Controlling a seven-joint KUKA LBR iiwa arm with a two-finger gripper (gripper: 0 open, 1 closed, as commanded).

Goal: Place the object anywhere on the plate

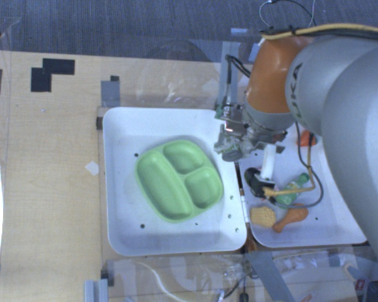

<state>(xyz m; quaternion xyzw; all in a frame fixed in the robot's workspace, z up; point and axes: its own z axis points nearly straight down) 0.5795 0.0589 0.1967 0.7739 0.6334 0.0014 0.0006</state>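
Our gripper [234, 145] hangs over the bin wall [244, 212], beside the plate [178, 180], which lies flat, ready as target; we cannot tell its opening or load.

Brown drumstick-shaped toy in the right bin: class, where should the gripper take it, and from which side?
Probably the thicker body of the drumstick-shaped toy, from above: it lies flat, and its slim end nearly meets the tan waffle-like piece, leaving little room there.
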